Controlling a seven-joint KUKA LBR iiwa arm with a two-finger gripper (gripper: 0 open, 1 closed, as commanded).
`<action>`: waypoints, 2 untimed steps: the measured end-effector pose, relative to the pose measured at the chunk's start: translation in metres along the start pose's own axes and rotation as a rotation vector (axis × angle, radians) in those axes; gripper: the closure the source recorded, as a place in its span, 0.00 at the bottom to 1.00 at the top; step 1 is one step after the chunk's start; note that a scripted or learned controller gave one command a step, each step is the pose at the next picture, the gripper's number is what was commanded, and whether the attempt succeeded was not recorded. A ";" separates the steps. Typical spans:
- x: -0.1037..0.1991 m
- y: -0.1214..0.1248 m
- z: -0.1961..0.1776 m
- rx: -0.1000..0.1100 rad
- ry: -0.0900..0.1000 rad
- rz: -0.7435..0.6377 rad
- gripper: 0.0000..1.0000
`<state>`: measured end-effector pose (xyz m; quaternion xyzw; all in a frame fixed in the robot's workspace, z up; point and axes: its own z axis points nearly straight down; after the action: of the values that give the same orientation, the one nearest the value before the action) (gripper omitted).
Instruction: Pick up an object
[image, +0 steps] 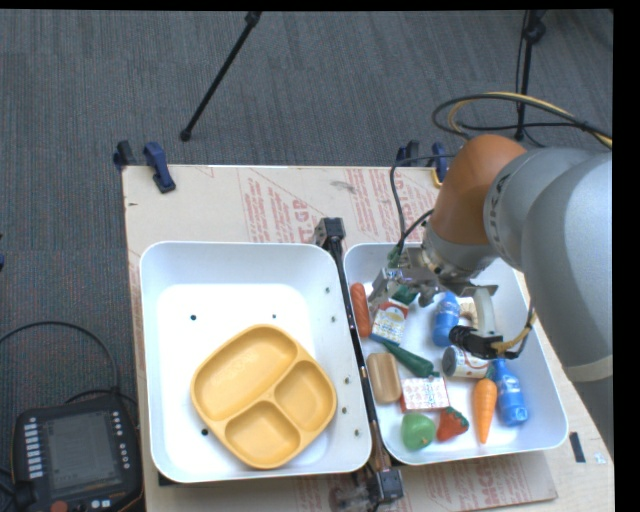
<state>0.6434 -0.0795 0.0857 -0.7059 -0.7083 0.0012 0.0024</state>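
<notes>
My gripper (402, 287) reaches low into the back left part of the right bin (545, 425), just above a small red and white carton (389, 323). Around it lie an orange sausage (359, 308), a blue bottle (445, 319), a dark green vegetable (405, 357) and a tan bread piece (383, 377). Farther to the front are a red and white packet (425, 393), a green pepper (418, 430), a red piece (452, 424), a carrot (484, 408), a second blue bottle (508, 392) and a small can (465, 361). I see nothing lifted.
The left bin (165, 300) holds a yellow divided plate (264, 395). The arm's grey body (560, 250) covers the right bin's far right side. Blue clamps (158, 165) grip the bench's back edge. A teach pendant (70, 450) lies on the floor at the lower left.
</notes>
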 end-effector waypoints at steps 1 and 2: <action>-0.001 -0.003 -0.007 0.015 0.002 0.000 1.00; 0.000 0.000 -0.008 0.005 0.001 -0.001 0.00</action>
<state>0.6430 -0.0799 0.0940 -0.7057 -0.7085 0.0029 0.0046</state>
